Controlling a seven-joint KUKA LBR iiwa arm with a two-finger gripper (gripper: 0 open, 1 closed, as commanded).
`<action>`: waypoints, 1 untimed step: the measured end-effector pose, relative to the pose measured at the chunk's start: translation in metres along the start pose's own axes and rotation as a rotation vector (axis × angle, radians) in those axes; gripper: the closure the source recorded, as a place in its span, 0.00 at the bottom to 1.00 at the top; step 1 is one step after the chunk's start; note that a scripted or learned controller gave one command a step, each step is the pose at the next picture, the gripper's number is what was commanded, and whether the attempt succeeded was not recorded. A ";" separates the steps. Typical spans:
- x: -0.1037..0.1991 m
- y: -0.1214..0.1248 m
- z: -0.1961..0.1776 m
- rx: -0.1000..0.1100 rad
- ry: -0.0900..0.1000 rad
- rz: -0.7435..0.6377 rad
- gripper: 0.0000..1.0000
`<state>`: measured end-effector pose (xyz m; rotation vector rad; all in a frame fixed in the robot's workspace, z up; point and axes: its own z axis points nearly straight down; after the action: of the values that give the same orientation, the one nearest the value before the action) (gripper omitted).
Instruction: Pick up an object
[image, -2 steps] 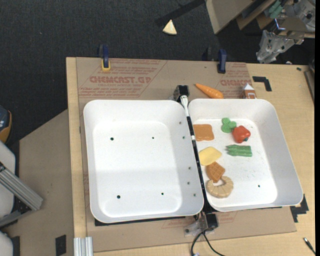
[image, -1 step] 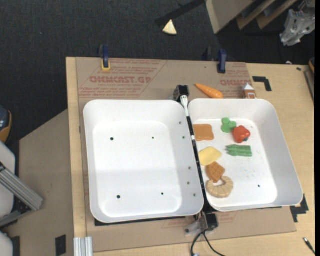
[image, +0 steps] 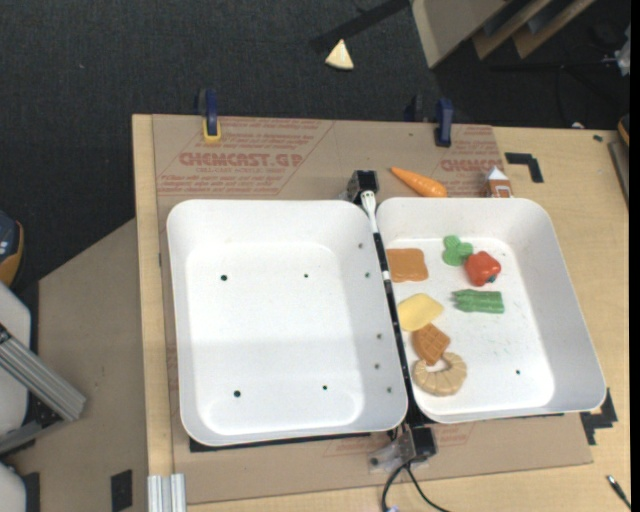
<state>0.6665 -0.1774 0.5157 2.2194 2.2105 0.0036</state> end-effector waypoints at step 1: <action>-0.048 -0.025 -0.022 0.001 0.000 0.001 1.00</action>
<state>0.6414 -0.2255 0.5374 2.2206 2.2104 0.0021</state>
